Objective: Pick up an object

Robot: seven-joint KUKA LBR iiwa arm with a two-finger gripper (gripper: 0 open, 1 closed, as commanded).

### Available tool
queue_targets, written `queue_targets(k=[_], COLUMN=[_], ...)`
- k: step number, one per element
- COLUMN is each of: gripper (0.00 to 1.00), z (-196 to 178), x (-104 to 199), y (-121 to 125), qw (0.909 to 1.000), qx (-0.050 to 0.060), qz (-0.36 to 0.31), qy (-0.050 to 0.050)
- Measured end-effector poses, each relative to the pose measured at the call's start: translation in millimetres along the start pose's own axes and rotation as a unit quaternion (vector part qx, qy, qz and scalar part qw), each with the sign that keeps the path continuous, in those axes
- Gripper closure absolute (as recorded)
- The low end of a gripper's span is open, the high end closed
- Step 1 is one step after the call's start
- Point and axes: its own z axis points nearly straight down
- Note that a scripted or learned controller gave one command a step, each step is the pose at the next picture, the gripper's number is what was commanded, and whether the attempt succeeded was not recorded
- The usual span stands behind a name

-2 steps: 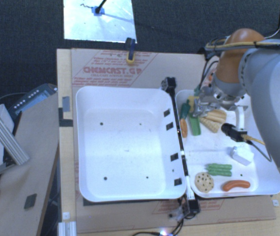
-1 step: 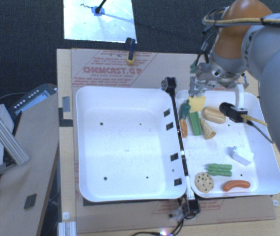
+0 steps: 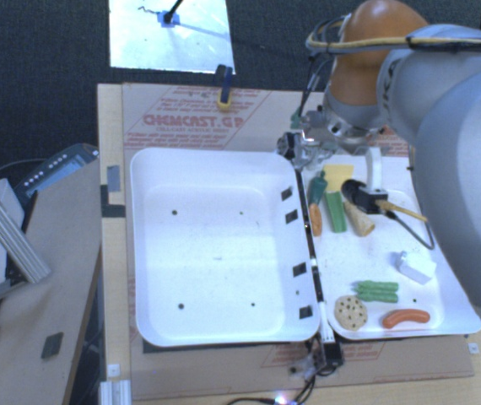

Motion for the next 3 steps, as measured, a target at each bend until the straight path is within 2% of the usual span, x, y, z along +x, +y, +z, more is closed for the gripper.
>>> queue_targets(k=[1, 2, 3], gripper=[1.00, 1.00, 1.00], z=[-174.3, -80.8, 16.2], x=[40.8, 110.9, 188.2], y=[2.3, -9.9, -21.9], qw=[1.0000, 1.0000, 1.0000], qx=[-0.009, 0.004, 0.004], qz=[0.000, -0.001, -0.001], qy=[0.001, 0.001, 0.000])
